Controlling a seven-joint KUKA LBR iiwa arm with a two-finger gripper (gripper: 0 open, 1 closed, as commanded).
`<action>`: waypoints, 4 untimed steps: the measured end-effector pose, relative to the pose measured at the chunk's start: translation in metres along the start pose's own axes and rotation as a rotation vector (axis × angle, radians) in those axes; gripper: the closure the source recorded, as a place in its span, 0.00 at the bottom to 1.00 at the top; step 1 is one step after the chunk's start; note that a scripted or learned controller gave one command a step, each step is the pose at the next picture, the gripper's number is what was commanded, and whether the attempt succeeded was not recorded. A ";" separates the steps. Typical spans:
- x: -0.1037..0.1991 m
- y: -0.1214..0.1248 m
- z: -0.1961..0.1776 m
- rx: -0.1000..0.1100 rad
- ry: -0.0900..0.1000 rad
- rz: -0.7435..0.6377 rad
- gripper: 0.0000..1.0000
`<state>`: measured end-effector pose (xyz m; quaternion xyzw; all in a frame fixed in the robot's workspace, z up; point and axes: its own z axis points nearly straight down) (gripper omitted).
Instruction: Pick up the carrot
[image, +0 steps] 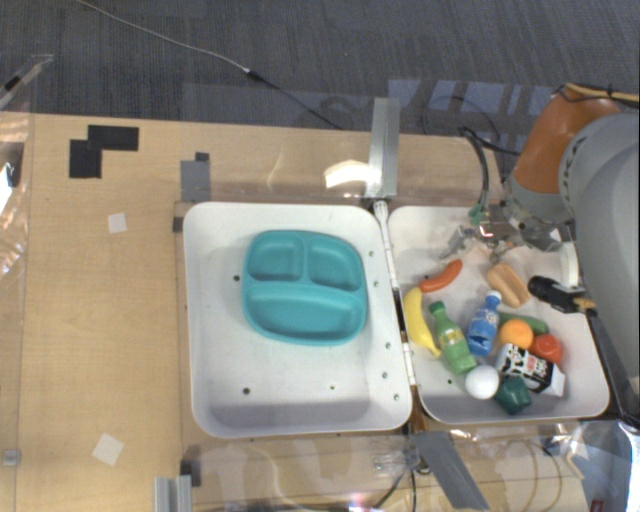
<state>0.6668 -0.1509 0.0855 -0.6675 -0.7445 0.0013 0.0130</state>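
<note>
Gripper (487, 232) low over right bin's (597, 398) far end, fingers spread, grasping nothing.
Carrot (442, 276) just beside, nearer the divider; teal tray (304, 286) in left bin (215, 400).

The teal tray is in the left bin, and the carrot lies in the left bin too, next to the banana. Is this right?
Not quite. The camera view shows the carrot in the right bin, next to the banana. The teal tray is indeed in the left bin.
</note>
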 end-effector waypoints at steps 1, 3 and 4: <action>-0.046 -0.023 -0.001 -0.020 -0.023 -0.292 0.00; -0.015 0.005 -0.016 -0.032 -0.025 -0.084 1.00; 0.046 0.009 -0.066 -0.032 -0.020 -0.078 1.00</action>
